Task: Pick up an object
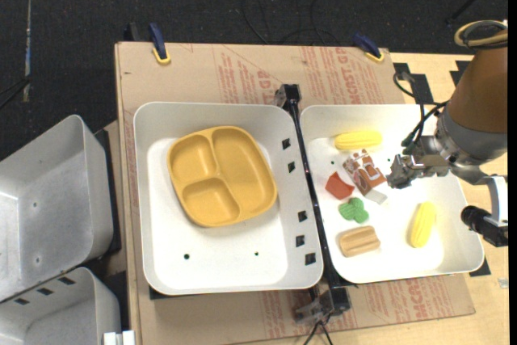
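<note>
Two white bins sit side by side on a cardboard-covered surface (pixel 210 69). The left bin (pixel 153 254) holds a yellow divided plate (pixel 220 174), lying flat toward its upper half.

The right bin (pixel 460 254) holds the small toy foods. A yellow corn (pixel 357 140) lies near the top. Below it is a brown-and-white piece (pixel 364 172), with a red piece (pixel 339 187) just beside it to the lower left. A green piece (pixel 353 211) sits under the red one, and a tan bun (pixel 358 241) lies below that. A second yellow corn (pixel 422 224) lies apart, toward the bin's right side.

The arm (pixel 485 105) reaches in from the right, with the tool (pixel 401 171) low over the right bin, just right of the brown-and-white piece and above the second corn. Whether the tool is apart or together I cannot tell; nothing is seen between its tips.
</note>
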Motion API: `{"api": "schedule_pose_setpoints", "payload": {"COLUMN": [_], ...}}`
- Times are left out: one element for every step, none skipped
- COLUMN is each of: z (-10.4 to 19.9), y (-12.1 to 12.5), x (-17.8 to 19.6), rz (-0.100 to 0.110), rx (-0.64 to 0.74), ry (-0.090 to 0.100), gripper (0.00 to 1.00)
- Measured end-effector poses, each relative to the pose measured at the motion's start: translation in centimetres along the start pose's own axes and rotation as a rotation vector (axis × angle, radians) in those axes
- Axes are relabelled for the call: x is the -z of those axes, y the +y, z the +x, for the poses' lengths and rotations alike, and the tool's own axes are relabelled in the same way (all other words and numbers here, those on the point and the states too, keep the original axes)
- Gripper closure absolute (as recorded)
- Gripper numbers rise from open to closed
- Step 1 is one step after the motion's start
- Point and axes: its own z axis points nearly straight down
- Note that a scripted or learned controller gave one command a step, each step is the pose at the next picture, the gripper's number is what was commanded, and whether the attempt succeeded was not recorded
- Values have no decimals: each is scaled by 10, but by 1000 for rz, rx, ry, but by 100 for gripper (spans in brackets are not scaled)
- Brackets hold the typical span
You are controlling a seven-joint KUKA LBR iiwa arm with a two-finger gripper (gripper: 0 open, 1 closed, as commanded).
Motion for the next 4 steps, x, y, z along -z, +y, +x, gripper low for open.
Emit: {"api": "schedule_pose_setpoints", "payload": {"z": [56, 101, 158, 212], "y": [21, 26, 33, 39], "x": [1, -3, 10, 20], "rz": [0, 3, 1, 1], "rx": [5, 5, 5, 6], "ry": [2, 2, 2, 3], "gripper": [100, 100, 100, 100]}}
